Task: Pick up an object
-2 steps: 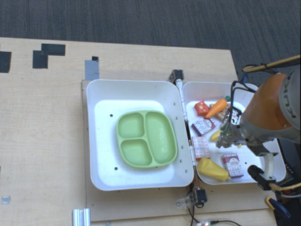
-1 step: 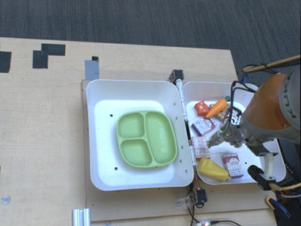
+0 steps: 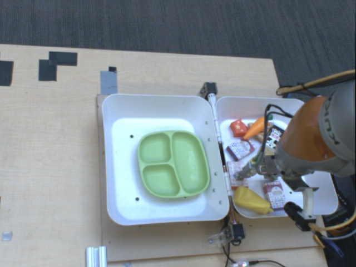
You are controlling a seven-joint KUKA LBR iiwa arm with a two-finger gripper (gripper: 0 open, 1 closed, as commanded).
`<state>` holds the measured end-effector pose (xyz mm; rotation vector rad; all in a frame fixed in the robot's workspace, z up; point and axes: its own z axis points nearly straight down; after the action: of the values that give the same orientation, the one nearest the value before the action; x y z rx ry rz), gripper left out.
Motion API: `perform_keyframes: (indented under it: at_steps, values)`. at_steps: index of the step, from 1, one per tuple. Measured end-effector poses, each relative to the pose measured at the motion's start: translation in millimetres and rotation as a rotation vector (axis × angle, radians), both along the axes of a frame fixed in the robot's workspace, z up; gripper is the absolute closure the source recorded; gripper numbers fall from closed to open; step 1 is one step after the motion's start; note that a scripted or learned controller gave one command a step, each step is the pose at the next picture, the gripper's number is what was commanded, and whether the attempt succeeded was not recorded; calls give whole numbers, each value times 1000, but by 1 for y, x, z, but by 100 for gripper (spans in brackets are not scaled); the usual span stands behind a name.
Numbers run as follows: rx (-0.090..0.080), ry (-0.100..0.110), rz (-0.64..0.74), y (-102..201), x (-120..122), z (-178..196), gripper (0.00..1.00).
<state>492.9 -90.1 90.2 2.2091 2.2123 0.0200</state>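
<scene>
Pale wooden counter (image 3: 50,149), two white bins: gripper (image 3: 257,168), state indiscernible, low among right bin (image 3: 328,202) clutter; green tray (image 3: 173,164) left; nothing lifted yet.

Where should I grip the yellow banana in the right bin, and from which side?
Take the yellow banana across its thick middle, coming straight down from above. It lies flat on its side near the right bin's front-left corner, its long axis running left to right, so closing across the narrow width looks best. The bin wall sits close on its left, so a side approach seems cramped.
</scene>
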Motion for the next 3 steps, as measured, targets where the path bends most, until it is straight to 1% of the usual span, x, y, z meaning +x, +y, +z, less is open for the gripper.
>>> perform_keyframes:
  at_steps: [1, 2, 3]
  values:
    - [6, -4, 5, 3, 3, 13, 100]
    - [4, -5, 3, 2, 3, 13, 0]
    - [7, -8, 8, 3, 4, 23, 100]
